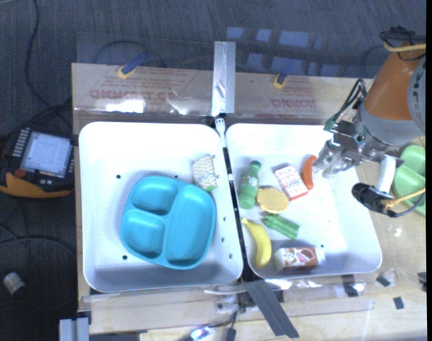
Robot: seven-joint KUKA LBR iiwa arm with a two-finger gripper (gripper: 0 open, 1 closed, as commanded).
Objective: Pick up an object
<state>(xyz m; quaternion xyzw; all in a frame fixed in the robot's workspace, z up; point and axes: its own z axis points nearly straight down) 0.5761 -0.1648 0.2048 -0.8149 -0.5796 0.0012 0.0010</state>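
Observation:
My gripper [335, 160] hangs over the upper right part of the right bin [358, 251]. Just to its left lies a small red-orange piece [309, 171], apart from the gripper. Further left in that bin are a red and white carton [289, 181], a round tan burger [273, 199], a green bottle [249, 184], a green pepper-like piece [281, 224], a banana [258, 240] and a brown box [298, 258]. I see nothing held by the gripper.
The left bin [102, 190] holds a blue divided plate [168, 221] and a small patterned packet [204, 171] by the divider. Green objects [413, 170] sit outside the right bin's right edge, under the arm. A handheld device [38, 162] lies at far left.

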